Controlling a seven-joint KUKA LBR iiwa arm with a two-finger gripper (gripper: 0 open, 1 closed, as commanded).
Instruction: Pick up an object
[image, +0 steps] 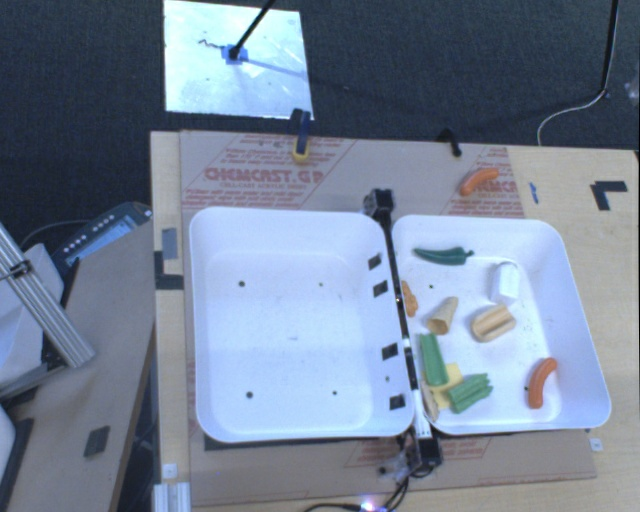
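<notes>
The right bin (575, 300) holds several small toy foods. A dark green pepper (444, 256) lies near its back. A white cup-like piece (506, 281) sits to the right of it. A tan cone (443, 315) and a tan cylinder (493, 323) lie mid-bin. A green stalk (432, 359), a yellow piece (449, 377) and a green bundle (469, 391) crowd the front left. An orange sausage (541, 382) lies at the front right. A small orange bit (409, 297) rests against the left wall.
The left bin (290, 330) stands beside the right one, black clips (381, 289) along the seam between them. An orange sausage (479, 180) lies on the bench behind the right bin. A yellow and blue clamp (300, 140) stands behind the left bin.
</notes>
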